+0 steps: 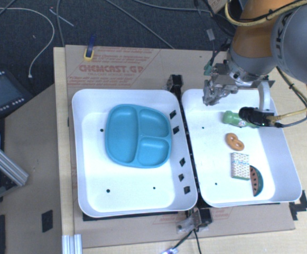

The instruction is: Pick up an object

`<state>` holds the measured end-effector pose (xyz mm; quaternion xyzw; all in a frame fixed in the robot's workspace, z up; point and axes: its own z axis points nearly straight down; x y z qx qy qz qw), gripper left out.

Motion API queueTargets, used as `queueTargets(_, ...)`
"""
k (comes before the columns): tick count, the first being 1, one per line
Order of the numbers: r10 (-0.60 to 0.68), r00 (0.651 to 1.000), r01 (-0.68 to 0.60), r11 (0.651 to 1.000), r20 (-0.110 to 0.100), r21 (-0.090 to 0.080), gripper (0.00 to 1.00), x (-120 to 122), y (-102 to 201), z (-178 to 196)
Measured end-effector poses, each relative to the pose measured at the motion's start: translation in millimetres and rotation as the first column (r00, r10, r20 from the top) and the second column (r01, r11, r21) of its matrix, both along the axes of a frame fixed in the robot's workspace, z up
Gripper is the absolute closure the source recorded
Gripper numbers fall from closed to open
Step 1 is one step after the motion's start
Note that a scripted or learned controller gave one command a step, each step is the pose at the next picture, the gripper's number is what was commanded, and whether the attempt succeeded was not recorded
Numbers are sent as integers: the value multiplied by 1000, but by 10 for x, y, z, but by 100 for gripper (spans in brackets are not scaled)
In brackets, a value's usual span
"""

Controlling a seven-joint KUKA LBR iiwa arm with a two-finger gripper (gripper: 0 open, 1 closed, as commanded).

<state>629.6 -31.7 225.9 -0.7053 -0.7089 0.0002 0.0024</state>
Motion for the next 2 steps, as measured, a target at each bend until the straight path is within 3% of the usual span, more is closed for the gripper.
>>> queueTargets(2,2,1000,-2,1000,0,1,100,-294,1170,-72)
